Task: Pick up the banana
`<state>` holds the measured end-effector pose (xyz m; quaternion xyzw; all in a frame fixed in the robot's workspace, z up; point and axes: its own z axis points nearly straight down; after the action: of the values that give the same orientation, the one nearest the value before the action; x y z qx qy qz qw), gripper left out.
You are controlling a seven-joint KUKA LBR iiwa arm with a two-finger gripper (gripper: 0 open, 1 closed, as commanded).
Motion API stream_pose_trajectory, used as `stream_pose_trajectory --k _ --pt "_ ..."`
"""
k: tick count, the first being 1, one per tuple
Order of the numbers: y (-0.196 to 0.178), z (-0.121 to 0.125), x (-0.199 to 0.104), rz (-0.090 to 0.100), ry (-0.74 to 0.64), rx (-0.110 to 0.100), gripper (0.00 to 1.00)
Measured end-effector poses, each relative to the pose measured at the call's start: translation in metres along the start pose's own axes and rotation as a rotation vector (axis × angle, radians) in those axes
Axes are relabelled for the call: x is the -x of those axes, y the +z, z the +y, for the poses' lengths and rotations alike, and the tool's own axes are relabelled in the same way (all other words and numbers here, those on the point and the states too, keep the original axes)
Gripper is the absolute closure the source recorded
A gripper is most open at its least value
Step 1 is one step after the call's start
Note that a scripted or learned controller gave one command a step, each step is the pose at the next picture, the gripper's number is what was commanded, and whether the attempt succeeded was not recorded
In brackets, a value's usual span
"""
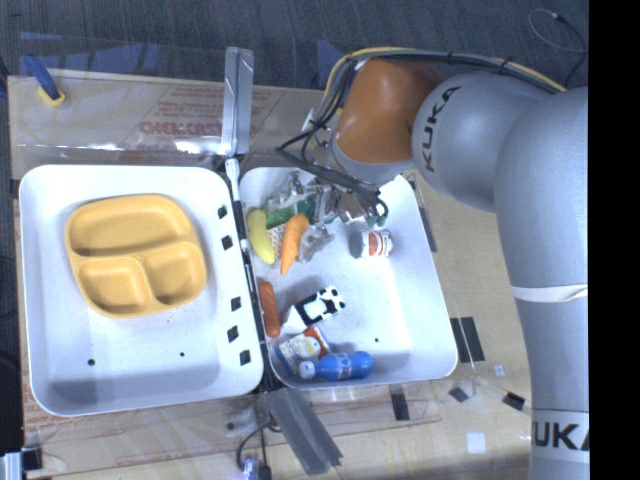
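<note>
Hanging over the right white plastic bin (425,308), the metal fingers (322,230) sit among clutter; I cannot tell their spread. The curved yellow banana (260,235) lies just left of them, touching a tapered orange carrot (292,242).

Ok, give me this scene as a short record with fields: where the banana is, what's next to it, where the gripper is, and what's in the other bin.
banana: right bin, by its left wall
beside banana: carrot, on its right
gripper: low over the upper part of the right bin, right of the carrot; banana not between its fingers
left bin: holds a yellow compartment tray
right bin, near end: blue bottle, sausage
</note>
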<state>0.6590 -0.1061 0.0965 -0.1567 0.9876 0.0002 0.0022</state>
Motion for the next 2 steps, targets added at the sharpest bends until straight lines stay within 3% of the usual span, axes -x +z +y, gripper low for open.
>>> stream_pose_trajectory --k 1,2 --pt "0.0 0.012 0.004 -0.001 -0.197 -0.003 0.0" --pt "-0.011 0.013 0.006 -0.003 -0.199 -0.003 1.0"
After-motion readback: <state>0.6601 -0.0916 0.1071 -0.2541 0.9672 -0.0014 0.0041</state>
